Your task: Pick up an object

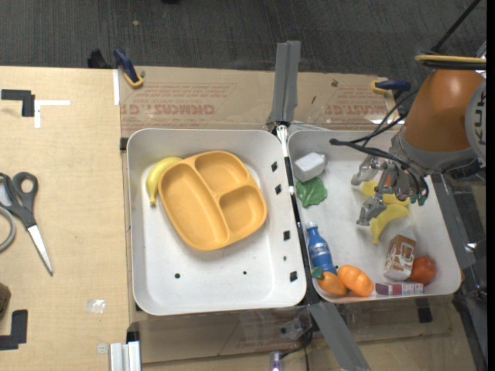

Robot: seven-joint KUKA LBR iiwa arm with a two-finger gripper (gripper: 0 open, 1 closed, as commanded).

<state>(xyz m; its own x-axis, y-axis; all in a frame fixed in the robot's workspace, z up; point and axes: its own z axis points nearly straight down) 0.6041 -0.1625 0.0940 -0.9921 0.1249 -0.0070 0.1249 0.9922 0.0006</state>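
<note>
While the grey arm with its orange band (445, 110) is reaching in from the right, yellow three-compartment plastic plate (213, 199) lying in the left white bin (147, 284), two-finger gripper (379, 195) hovering over a yellow plastic banana (389, 215) in the right white bin (448, 230), finger state impossible to tell.

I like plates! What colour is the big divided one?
Yellow-orange plate, camera view.

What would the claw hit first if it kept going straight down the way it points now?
Most likely the yellow banana in the right bin: the claw hangs right over it, pointing down. Depth is hard to judge from this slanted view, so it may already be touching.
</note>
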